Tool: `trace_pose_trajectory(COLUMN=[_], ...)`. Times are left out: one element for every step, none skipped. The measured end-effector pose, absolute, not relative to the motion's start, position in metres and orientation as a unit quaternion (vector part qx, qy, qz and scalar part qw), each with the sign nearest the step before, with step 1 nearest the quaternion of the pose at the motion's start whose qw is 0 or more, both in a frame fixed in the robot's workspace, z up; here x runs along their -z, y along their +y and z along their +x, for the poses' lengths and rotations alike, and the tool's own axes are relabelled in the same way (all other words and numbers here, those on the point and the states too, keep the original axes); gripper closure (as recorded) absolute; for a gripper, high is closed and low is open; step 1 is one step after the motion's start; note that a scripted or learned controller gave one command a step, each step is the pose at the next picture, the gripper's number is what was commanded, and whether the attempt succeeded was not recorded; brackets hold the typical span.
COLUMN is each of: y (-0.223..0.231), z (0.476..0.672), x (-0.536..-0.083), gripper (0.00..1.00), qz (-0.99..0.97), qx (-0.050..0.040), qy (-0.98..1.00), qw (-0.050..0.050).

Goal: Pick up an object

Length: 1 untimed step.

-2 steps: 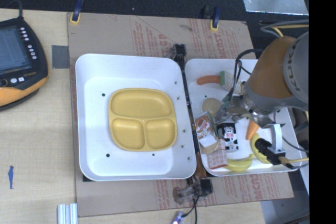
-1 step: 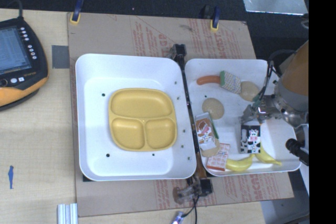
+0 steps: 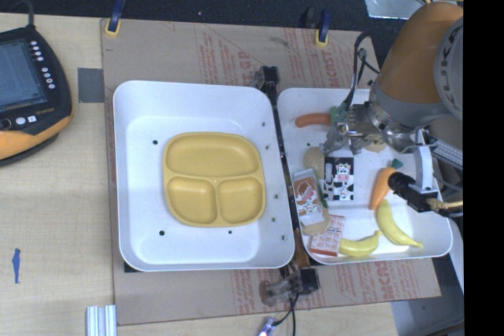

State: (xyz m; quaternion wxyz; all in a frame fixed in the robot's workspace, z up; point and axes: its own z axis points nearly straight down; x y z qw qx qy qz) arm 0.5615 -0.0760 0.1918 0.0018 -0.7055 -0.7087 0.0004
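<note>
Two shallow white bins are sitting side by side on a brown cardboard sheet that is covering the pale wooden bench. At about nine o'clock in the view, a black and orange handheld control pendant is lying on the bench, well apart from the bins. The left white bin is holding a yellow plastic plate with three compartments, which is resting near the bin's middle.

The right white bin is bearing the small things. At its seven o'clock, two small printed packets are lying beside the wall shared with the left bin. A small black-and-white patterned carton is standing near the bin's middle, just below the gripper. At eleven o'clock in this bin, a small orange carrot-shaped toy is lying flat. At about five o'clock, two yellow toy bananas are lying close together near the bottom rim, and a second orange carrot toy is lying tilted just above them.

The grey arm with its orange band is reaching in from three o'clock, and the gripper is hanging over the upper middle of the right bin, above the carton. Whether it is released or clenched cannot be told, and no object is showing in its grasp.
</note>
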Motion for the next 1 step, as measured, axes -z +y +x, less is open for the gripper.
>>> trace_pose_trajectory(y=[-0.0198], z=[0.5744], x=[-0.2251], gripper=[1.0], qz=[-0.706], qx=[-0.0009], qy=[-0.709], qw=[0.002])
